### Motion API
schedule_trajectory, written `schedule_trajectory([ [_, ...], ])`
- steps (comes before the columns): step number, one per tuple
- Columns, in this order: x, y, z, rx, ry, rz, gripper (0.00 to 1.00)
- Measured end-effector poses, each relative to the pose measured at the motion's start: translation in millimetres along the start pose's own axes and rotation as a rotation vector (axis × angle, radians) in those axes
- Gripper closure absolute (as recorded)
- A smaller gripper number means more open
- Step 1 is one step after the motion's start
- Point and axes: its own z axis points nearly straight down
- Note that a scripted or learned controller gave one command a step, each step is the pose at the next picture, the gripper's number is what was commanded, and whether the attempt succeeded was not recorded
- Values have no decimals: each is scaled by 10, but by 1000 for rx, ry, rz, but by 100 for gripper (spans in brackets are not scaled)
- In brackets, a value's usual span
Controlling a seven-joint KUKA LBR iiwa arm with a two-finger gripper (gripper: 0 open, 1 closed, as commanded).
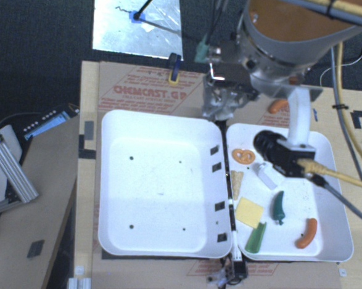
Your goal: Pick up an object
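Two bins [164, 124] sit side by side; the end effector [219, 106] hangs above their far edge, grip state impossible to tell, pretzel [243, 156] nearby.

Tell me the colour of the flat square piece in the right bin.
Pale yellow; the flat square piece shows in the camera view, near the bin's left edge.
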Motion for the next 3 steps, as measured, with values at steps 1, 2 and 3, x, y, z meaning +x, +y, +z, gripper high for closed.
schedule_trajectory([
  [1, -8, 1, -1, 0, -1, 1, 0],
  [2, -9, 5, -116, -3, 1, -1, 100],
  [3, -503, 797, 19, 1, -4, 10, 100],
])
